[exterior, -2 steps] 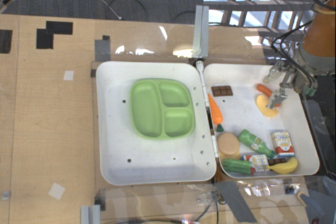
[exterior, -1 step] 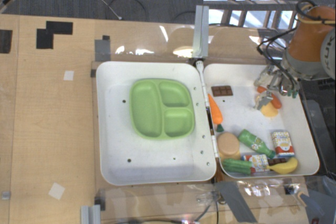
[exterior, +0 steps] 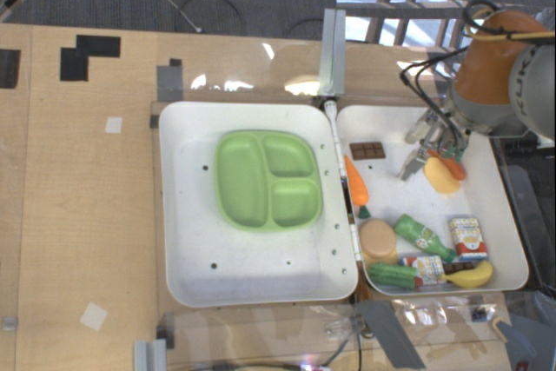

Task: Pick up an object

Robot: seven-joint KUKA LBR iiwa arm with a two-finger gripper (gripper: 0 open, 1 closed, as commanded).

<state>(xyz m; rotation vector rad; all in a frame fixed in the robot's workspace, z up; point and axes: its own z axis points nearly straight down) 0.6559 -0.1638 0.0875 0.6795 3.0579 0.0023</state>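
My gripper [exterior: 409, 155] hangs over the upper middle of the right bin [exterior: 512, 230], with its two grey fingers spread open and nothing between them. Just right of the lower finger lies a yellow lemon-shaped piece [exterior: 442, 176], with a red-orange piece [exterior: 453, 162] against its far side. A brown chocolate bar [exterior: 366, 151] lies left of the gripper. An orange carrot [exterior: 355, 180] rests along the bin's left wall.
Toward the front of the right bin lie a tan bun [exterior: 378, 239], a green bottle [exterior: 421, 236], a small can [exterior: 466, 237], a banana [exterior: 470, 275] and a green cucumber [exterior: 391, 274]. The left bin [exterior: 187, 256] holds a green divided plate [exterior: 268, 180].
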